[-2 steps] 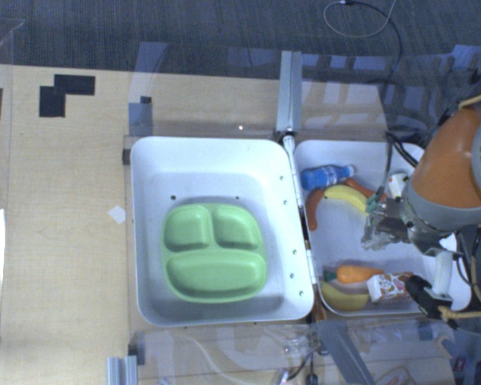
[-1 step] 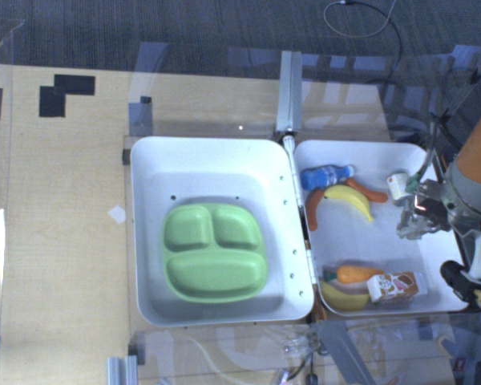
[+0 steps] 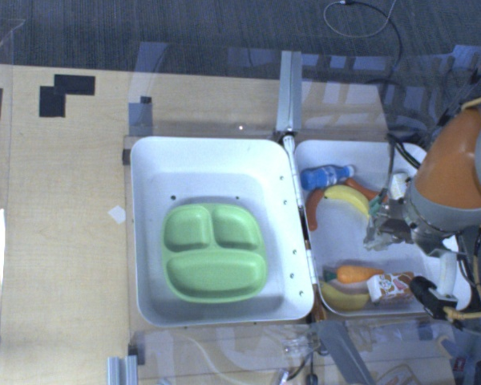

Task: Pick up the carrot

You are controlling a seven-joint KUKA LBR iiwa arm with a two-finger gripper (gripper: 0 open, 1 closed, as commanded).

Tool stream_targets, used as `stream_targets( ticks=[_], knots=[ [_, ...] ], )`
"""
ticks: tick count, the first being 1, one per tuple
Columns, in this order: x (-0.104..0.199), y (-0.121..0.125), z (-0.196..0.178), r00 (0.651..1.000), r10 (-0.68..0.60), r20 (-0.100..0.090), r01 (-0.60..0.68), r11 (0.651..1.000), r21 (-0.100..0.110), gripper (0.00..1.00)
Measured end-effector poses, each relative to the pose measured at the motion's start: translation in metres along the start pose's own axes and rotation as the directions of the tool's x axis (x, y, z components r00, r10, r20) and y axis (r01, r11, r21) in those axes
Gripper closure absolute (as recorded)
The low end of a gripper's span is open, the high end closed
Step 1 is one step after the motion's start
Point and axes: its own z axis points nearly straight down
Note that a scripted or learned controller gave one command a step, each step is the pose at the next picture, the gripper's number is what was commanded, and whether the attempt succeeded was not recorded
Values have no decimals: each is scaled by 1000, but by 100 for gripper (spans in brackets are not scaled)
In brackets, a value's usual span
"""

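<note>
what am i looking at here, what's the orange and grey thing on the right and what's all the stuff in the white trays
This is one camera fixed above a bench, looking down at a slant. The orange and grey thing is a robot arm reaching in from the right. Its gripper hangs over the right tray; whether it holds anything cannot be told here.

The left tray holds a green divided plate. The right tray holds a blue bottle, a yellow banana, and, near the front, the carrot it is meant to pick up, lying apart from the gripper, with a small packet beside it.
</note>
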Motion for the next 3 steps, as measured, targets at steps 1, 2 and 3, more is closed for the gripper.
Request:
stream_targets(
  ticks=[1, 2, 3],
  knots=[
    [-44, 18, -53, 1000, 12, 0, -12, 1000, -2, 100],
    [-16, 3, 6, 991, -135, 0, 135, 991, -1, 100],
    [-29, 6, -12, 981, -193, 1, 193, 981, -3, 100]
  ],
)
